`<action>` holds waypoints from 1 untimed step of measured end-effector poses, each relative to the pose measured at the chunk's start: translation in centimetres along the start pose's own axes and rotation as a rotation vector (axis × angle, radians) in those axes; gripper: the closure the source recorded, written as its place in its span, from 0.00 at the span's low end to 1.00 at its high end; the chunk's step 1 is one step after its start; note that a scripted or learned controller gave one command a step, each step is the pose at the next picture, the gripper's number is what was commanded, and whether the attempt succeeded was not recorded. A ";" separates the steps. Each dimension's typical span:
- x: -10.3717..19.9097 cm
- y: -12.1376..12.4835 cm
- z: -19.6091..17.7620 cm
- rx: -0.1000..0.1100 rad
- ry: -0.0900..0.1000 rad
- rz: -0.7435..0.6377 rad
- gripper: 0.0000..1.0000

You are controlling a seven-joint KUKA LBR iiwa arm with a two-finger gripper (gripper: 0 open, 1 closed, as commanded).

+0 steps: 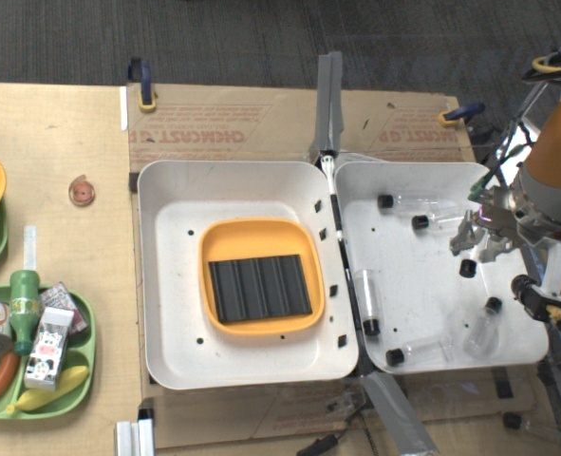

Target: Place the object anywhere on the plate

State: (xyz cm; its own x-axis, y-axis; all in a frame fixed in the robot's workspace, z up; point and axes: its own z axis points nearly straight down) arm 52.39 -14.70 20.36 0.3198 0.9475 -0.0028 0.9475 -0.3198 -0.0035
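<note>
A square yellow plastic plate (261, 275) sits in the left shallow white bin (166, 283), with a dark ribbed rectangular block (260, 287) on it. Several clear plastic tubes with black caps (364, 302) lie scattered in the right white bin (422, 283). The two-finger gripper (479, 240) is over that bin's right side.

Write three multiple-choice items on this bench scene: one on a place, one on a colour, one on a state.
1. Where is the plate?
A. left bin
B. right bin
C. outside both bins

2. What colour is the plate?
A. green
B. white
C. orange-yellow

3. What lies on the plate?
A. a clear vial
B. a dark ribbed slab
C. a ketchup bottle

Answers:
1. A: it sits in the left bin, while the gripper hangs over the right bin.
2. C: its rim is orange-yellow.
3. B: the slab covers its middle; the vials lie in the right bin.
</note>
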 end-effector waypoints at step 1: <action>7.6 5.8 -1.5 -0.001 0.000 -0.095 1.00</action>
State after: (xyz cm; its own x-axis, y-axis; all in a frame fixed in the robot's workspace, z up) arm 60.36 -9.33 21.78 0.2284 0.9736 -0.0027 0.9736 -0.2285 -0.0030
